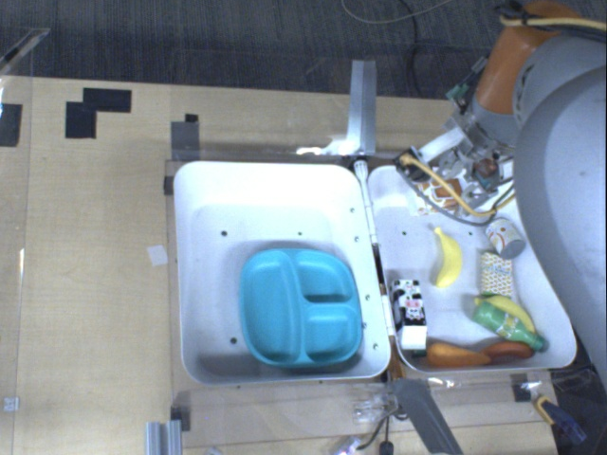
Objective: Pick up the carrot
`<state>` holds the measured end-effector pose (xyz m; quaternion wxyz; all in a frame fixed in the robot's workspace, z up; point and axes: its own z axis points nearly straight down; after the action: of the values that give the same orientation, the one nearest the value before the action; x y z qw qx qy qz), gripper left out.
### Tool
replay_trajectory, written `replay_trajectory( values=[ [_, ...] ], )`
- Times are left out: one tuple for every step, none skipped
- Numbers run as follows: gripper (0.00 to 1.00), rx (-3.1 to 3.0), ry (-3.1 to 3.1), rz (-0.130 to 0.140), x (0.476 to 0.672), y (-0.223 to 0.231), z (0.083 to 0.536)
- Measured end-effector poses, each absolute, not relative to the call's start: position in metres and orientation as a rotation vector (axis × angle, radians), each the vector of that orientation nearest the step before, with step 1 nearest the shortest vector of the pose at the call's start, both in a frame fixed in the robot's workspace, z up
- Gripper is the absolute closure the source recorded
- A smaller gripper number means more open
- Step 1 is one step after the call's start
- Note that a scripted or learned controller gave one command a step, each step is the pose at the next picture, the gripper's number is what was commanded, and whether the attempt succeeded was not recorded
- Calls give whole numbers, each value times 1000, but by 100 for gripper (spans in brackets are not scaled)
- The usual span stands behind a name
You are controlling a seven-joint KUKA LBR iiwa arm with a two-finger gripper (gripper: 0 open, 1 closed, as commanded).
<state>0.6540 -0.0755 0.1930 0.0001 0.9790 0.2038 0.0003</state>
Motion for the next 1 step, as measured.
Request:
replay_trajectory(
  values=[
    [100, 3120, 382, 5, 660, -70, 185]
  ],
)
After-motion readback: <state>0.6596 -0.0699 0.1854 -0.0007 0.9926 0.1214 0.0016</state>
